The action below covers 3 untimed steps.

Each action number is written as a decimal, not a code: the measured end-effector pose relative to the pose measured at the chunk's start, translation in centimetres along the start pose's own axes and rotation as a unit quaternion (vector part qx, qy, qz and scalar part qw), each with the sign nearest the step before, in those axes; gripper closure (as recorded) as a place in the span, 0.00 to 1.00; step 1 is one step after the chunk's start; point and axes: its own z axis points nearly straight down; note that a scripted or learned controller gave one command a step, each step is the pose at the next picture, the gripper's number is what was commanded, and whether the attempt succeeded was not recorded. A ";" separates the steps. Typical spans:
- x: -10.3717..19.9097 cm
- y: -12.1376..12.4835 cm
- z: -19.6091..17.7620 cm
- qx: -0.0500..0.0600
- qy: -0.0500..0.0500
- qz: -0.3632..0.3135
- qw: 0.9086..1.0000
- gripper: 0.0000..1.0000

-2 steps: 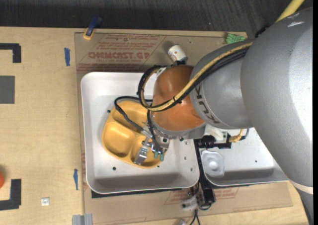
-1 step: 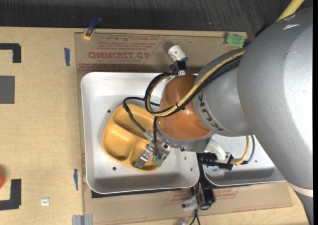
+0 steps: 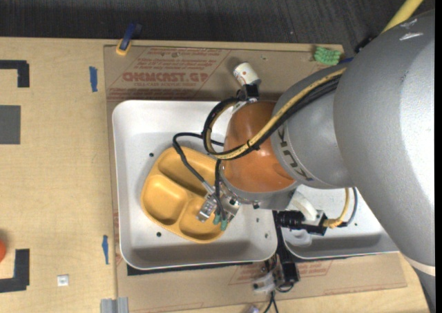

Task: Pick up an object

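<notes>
The big grey arm (image 3: 366, 111) leans in from the right and covers much of the scene, its orange band (image 3: 252, 149) sitting low over the left of the two white bins (image 3: 131, 166). Black and yellow cables (image 3: 207, 132) loop off the wrist and trail down toward the claw (image 3: 215, 211), which is down inside that left bin, right at the near right edge of a yellow divided dish (image 3: 169, 194).

The dish is the one object I can make out in there (it looks like a moulded plastic tray with a couple of rounded compartments). It lies in the middle of the left bin, tilted a little toward the near wall, and the claw's small metal and green tip overlaps its rim. From here I cannot tell whether the claw is spread or pinched together, nor whether it has the rim between its fingers; the wrist hides too much.

The right bin (image 3: 345, 239) is mostly under the arm, with just its near corner and a strip of floor visible, where a white and black fitting (image 3: 304, 218) hangs from the wrist.

Both bins sit on a brown board (image 3: 166, 73) printed with red lettering, laid on the pale bench (image 3: 55, 166). A blue and yellow clip (image 3: 127, 38) sits at the board's far left corner, a green piece (image 3: 326, 55) at its far right.
</notes>
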 end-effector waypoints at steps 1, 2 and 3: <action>-9.0 -1.1 -8.6 0.011 0.016 -0.148 0.989 1.00; -7.6 -2.9 -8.5 0.010 0.018 -0.250 0.968 1.00; -13.7 -8.6 -8.1 0.005 0.018 -0.469 0.883 1.00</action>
